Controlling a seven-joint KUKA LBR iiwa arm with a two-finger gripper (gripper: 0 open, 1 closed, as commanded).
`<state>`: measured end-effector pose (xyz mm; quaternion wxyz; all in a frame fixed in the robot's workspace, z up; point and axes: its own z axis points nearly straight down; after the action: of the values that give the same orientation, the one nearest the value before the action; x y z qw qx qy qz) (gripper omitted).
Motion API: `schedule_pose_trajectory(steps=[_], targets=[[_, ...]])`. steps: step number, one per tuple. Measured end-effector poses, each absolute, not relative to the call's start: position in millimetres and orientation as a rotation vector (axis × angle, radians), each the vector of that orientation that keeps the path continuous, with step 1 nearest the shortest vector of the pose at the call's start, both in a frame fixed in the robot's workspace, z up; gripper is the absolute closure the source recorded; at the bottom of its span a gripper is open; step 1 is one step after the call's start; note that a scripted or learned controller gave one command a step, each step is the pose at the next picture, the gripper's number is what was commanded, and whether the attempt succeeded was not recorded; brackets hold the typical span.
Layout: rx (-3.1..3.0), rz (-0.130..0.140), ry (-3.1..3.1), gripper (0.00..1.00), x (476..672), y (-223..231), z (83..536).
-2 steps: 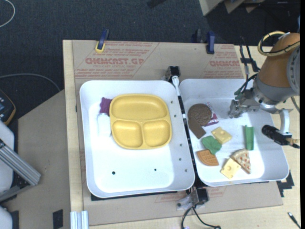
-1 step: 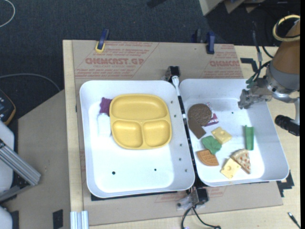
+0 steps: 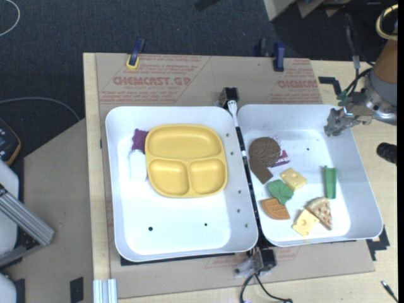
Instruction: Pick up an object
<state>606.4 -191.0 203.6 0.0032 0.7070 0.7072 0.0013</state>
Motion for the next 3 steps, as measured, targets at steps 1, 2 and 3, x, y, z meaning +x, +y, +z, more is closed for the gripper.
schedule_pose_trajectory(steps=[1, 2, 3], targets=[[2.216, 0.004, 2.219, 1.0, 607.5, -191.3, 226.9], [2.217, 0.002, 2.23, 1.0, 609.0, -129.6, 226.1], [2.217, 0.001, 2.231, 1.0, 609.5, -75.5, 220.4]])
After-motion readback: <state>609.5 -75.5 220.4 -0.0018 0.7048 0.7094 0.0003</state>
